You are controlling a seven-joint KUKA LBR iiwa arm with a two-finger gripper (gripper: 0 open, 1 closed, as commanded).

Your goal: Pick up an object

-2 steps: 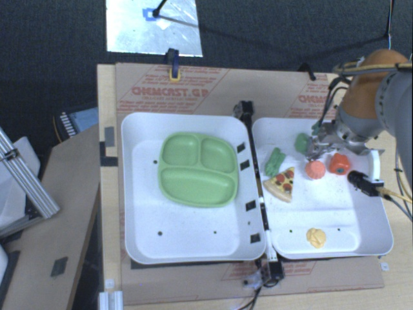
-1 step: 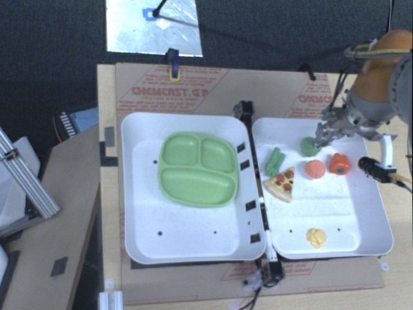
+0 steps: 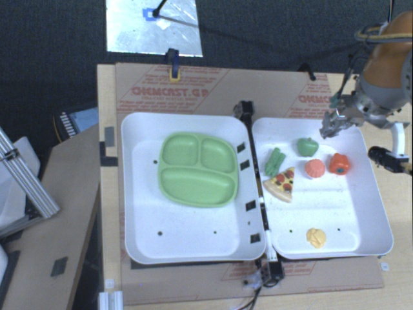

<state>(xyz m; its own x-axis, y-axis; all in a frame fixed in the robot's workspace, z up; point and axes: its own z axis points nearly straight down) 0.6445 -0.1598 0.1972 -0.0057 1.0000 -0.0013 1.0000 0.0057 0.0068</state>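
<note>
Open floor across the front of the right bin (image 3: 361, 234), bar a yellow toy (image 3: 316, 237). Crowded toward the back: green pepper (image 3: 307, 147), pink ball (image 3: 315, 168), pizza slice (image 3: 282, 184).

We count two white bins side by side, a left bin (image 3: 139, 237) and a right bin (image 3: 361, 225). In the left bin we see one green divided plate (image 3: 197, 170), with three compartments. In the right bin we count six toy foods: one green bean pod (image 3: 275, 161), one pizza slice (image 3: 282, 184), one green pepper (image 3: 308, 147), one pink ball-shaped piece (image 3: 315, 168), one red-orange pepper (image 3: 339, 164) and one yellow piece (image 3: 316, 237).
</note>
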